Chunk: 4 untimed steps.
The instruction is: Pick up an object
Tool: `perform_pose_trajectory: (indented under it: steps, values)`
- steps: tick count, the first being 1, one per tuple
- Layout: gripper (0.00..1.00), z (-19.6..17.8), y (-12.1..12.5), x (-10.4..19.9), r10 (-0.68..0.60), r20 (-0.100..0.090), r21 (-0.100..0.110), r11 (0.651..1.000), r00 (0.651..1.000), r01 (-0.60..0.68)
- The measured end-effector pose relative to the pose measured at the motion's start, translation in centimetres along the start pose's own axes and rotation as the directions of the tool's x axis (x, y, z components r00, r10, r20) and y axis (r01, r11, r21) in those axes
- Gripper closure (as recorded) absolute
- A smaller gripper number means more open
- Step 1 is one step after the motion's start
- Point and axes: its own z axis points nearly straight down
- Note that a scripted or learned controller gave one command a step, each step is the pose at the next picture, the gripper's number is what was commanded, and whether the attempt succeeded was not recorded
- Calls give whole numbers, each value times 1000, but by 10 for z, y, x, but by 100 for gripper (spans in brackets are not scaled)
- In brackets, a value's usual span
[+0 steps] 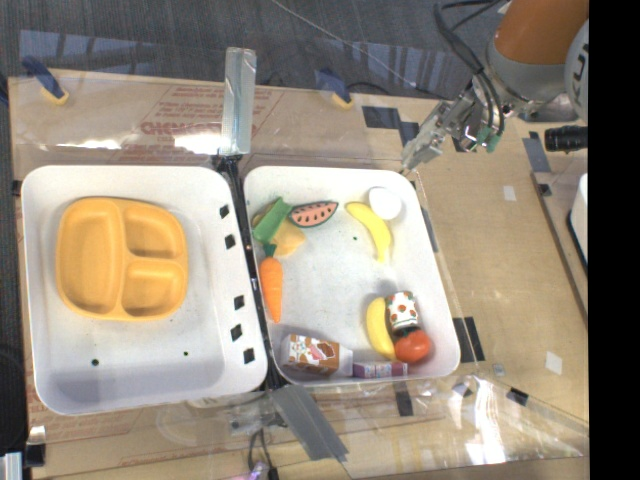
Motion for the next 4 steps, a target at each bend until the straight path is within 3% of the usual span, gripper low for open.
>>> perform_pose_trajectory:
  steps: [1, 2, 3, 4]
  values:
    - [100, 173, -13, 31, -57, -20, 2, 998, 998, 57]
    - [100, 83, 64, 41, 149, -1, -2, 989, 989, -149]
    - [100, 75, 63, 40, 144, -2, 0, 990, 990, -144]
    - [100, 1, 44, 22, 360, -1, 1, 933, 933, -360]
